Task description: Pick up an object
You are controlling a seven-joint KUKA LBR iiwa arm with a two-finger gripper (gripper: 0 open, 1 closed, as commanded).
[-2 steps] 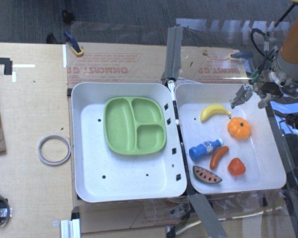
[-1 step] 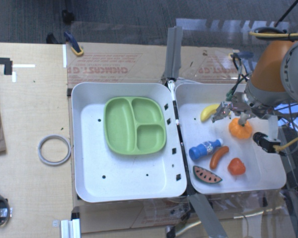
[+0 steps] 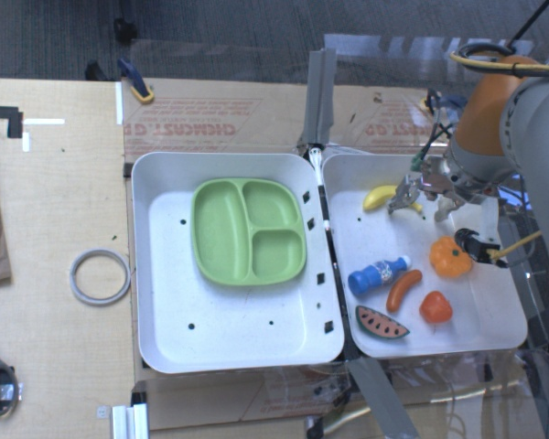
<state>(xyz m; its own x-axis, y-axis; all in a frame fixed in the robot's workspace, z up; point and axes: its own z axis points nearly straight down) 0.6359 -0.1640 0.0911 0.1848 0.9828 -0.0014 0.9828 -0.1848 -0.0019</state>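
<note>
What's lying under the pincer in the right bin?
The pincer hangs over the yellow toy banana, at its right end. That end is covered by the pincer, so contact can't be judged. White bin floor surrounds it.

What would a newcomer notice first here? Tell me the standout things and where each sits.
The light green plastic divided plate stands out most, lying alone in the left white bin. Next come the bright toys scattered in the right white bin: a yellow banana, a blue bottle, an orange pumpkin and a watermelon slice. The grey arm's gripper hangs right beside the banana.
</note>
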